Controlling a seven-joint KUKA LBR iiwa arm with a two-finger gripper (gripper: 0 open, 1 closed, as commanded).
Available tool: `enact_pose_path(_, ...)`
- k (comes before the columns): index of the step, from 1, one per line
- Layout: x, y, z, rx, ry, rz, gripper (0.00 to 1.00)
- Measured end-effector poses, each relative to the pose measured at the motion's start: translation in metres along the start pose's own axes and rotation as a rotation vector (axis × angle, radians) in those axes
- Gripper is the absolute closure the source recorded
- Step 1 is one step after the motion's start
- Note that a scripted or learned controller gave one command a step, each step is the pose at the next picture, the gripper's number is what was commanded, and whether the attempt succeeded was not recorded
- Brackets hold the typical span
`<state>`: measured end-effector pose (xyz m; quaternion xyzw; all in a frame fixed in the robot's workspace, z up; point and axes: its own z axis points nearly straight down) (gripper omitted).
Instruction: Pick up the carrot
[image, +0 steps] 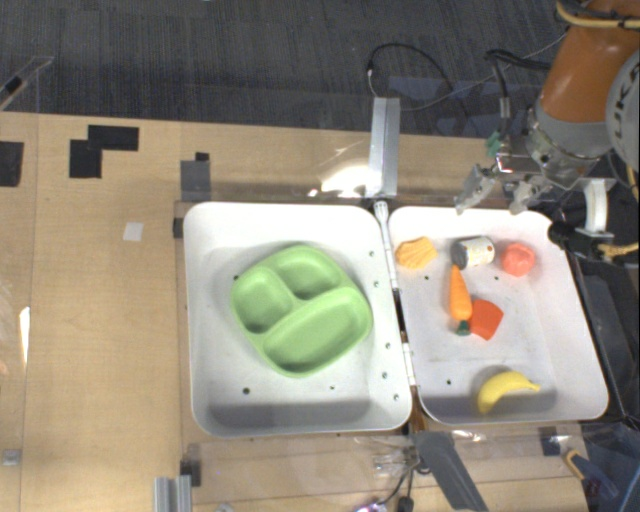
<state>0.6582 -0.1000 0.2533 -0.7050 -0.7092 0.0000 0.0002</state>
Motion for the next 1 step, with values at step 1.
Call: enact_pose_path(1, -0.0361, -0.0052, 0.1183, 0.001, -0.001, 0.091, 0.00)
